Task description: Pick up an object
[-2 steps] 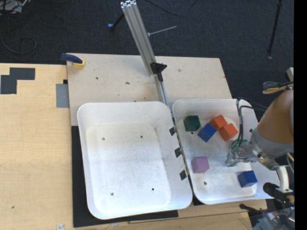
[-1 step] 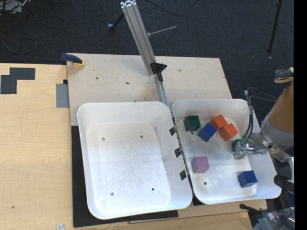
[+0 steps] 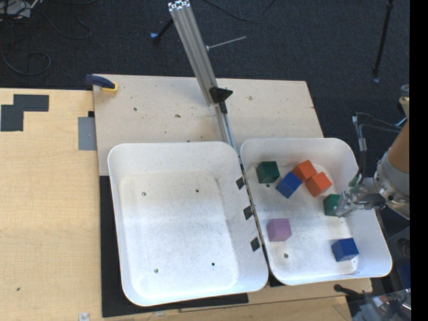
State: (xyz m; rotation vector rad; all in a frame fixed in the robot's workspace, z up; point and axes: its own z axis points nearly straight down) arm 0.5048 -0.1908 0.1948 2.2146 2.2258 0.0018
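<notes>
Tool point(image 3: 342, 206) against green block point(image 3: 330, 204)

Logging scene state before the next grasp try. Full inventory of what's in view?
white bins: 2, white, side by side on the bench; left bin, right bin
green blocks: 2, dark green, right bin; one at upper left, one at the right side beside the gripper
blue blocks: 2, blue, right bin; one mid, one at lower right
orange blocks: 2, orange, right bin, upper middle, touching each other
purple block: 1, pale purple, right bin, lower left
clamp: 1, blue and yellow, bench's far left corner
aluminium bar: 1, silver, slanting over the bench's far side
arm: 1, grey, right edge
gripper: 1, over right bin's right side
</notes>
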